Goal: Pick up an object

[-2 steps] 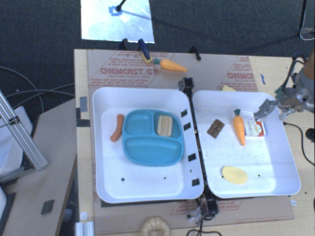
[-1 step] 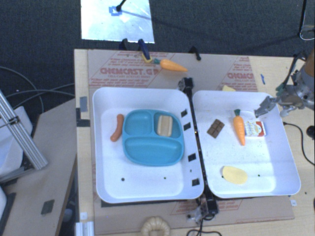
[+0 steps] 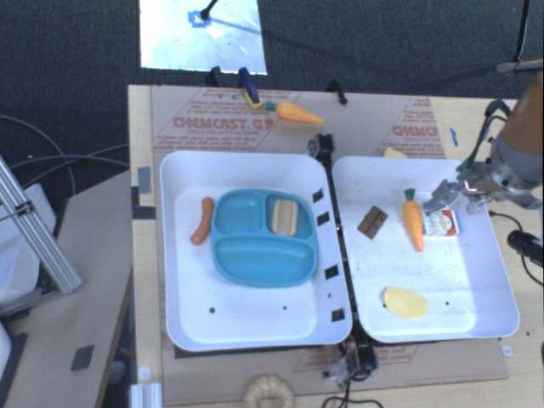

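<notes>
Bench with two white bins, the arm reaching over the right one.

Camera view: the bench stands on dark carpet, and the left bin carries a blue plate and a sausage. In the right bin the end effector hangs over a small red-and-white packet, just right of the carrot; whether it is apart or together I cannot tell. A chocolate piece and a yellow chip lie well apart from it. The packet looks flat, so a grasp may slide off it. The carrot is so close that it may be pushed aside instead.
</notes>
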Motion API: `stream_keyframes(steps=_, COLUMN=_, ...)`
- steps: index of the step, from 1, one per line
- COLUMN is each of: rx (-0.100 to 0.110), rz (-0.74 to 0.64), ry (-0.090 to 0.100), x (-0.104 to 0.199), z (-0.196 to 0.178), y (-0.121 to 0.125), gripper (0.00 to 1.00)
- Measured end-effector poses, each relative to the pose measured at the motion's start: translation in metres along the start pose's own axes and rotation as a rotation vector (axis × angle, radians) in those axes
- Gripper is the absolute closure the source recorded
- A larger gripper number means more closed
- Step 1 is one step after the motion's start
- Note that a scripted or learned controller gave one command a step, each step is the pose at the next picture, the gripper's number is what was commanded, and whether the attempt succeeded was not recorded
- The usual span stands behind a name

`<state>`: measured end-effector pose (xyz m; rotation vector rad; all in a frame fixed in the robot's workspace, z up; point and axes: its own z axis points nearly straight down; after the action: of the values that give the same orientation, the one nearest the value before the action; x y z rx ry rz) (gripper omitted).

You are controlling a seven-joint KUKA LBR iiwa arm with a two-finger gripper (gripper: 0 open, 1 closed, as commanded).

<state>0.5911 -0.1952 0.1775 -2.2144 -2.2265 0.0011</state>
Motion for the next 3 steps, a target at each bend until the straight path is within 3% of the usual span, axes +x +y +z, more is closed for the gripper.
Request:
stream_keyframes(steps=2, rx=-0.011, rz=0.002, ry=-0.008, x=0.001, z=0.089, y=0.01, gripper=0.0)
stream_keyframes(steps=3, rx=-0.019, rz=-0.004, ry=-0.003, x=0.004, z=0.073, y=0.014, gripper=1.0)
